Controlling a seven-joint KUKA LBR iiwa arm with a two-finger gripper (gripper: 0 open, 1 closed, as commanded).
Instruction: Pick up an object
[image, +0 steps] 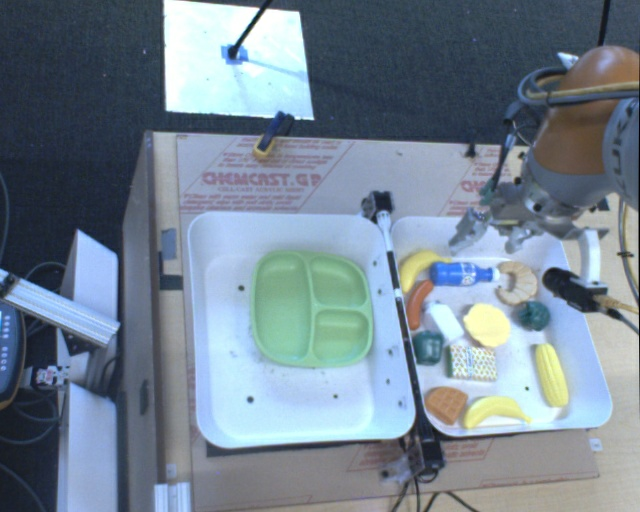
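A dark carpeted floor (80, 120) surrounds the bench (300, 170), whose brown top carries two white bins side by side. The left bin (225, 400) sits well off to the claw's left and holds a green divided plate (310, 308). The right bin (590, 385) lies just below the claw. The claw (492, 232) hangs over that bin's far edge with its fingers spread apart and nothing between them. Directly below it lies a blue-capped white bottle (463, 272), with a yellow banana (418, 266) to the claw's lower left. Further below sit a yellow round piece (487, 324), a corn cob (550, 373), a second banana (497, 409) and a checkered block (472, 362).
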